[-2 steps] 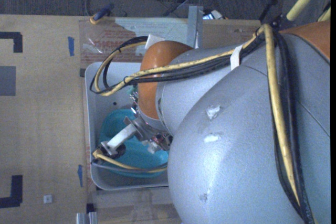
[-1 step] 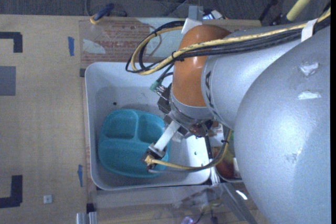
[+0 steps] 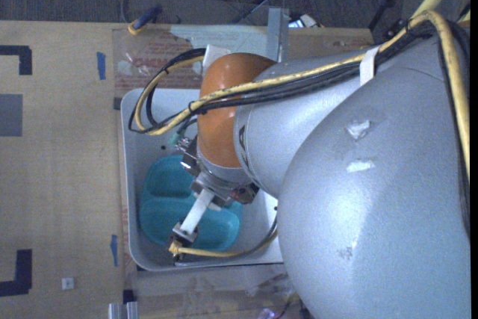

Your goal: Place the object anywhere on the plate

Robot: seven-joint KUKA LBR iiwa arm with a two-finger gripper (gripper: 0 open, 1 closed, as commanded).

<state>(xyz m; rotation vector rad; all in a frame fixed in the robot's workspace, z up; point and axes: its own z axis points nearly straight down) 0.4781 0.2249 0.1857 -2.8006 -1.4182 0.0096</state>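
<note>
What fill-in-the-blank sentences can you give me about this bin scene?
1. The teal plate lies inside the shallow ____ bin.
2. The band above the wrist is ____.
3. The arm reaches in from the view's ____.
Missing words: white; orange; right.

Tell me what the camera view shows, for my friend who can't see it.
A big grey robot arm with an orange band reaches in from the right and hangs over a white bin. A blue plate lies in the bin, partly hidden under the arm's wrist. The bin sits on a pale wooden bench.
</note>
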